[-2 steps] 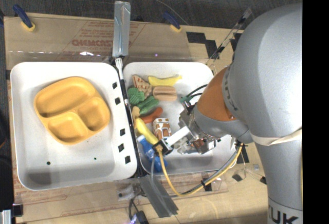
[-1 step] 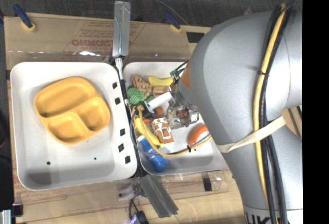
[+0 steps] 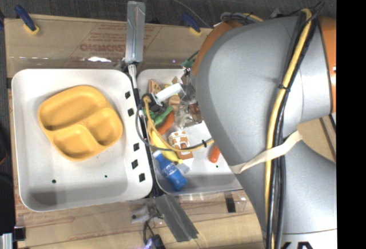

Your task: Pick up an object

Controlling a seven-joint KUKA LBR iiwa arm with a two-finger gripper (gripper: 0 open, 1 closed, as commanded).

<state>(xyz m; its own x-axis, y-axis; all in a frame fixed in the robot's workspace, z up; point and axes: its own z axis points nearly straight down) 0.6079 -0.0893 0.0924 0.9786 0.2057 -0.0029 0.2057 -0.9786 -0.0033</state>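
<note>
The right bin (image 3: 197,182) holds a jumble of small objects: a blue bottle (image 3: 170,173) near its front left, an orange-and-white carton (image 3: 179,140), an orange carrot-like piece (image 3: 166,122), a white tube (image 3: 167,92) and yellow cord (image 3: 150,122). My gripper (image 3: 187,95) reaches down into the back of this pile, just right of the white tube. The big grey arm (image 3: 263,99) covers the bin's right half and hides most of the gripper.
In the left bin (image 3: 34,185) lies a yellow divided tray (image 3: 80,121). A grey metal bar (image 3: 135,33) stands at the back between the bins. Cardboard (image 3: 86,36) lines the bench behind them. An orange piece (image 3: 213,155) peeks out beside the arm.
</note>
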